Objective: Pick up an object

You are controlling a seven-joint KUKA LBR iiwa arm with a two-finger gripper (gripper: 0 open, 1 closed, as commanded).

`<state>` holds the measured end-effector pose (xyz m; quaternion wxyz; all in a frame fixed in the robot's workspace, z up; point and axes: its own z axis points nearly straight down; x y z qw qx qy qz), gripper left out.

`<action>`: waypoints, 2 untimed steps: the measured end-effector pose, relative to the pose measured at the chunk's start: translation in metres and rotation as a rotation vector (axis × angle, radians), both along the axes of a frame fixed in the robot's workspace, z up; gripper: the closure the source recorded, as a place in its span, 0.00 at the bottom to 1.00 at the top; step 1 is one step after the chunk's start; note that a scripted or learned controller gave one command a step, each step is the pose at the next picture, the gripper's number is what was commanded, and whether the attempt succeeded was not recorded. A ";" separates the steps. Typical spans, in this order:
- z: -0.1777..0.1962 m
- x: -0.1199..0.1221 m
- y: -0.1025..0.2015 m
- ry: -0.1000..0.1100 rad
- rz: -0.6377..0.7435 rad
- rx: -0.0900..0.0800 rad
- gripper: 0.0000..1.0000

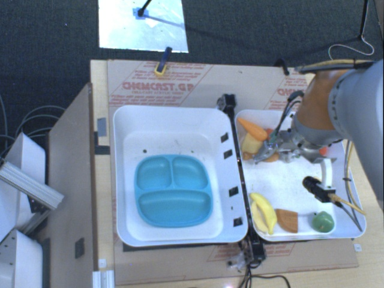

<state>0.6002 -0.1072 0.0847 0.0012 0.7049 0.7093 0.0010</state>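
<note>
Jaws (264,153) low in right bin (300,185), beside carrot (253,128); grip state unclear

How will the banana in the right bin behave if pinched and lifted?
The banana looks like a glossy moulded toy, so probably stiff and light. Its smooth, curved skin may slip or twist in a pinch. It lies against the bin wall and near the brown wedge, so access looks tight.

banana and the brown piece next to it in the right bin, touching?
Touching. The camera view shows the banana at the right bin's front left corner with its lower end meeting the left edge of the brown piece, with no white floor between them.
</note>
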 end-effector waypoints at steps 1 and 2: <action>0.001 0.047 -0.029 -0.003 0.000 -0.001 0.00; 0.012 0.046 -0.029 -0.002 0.003 -0.003 1.00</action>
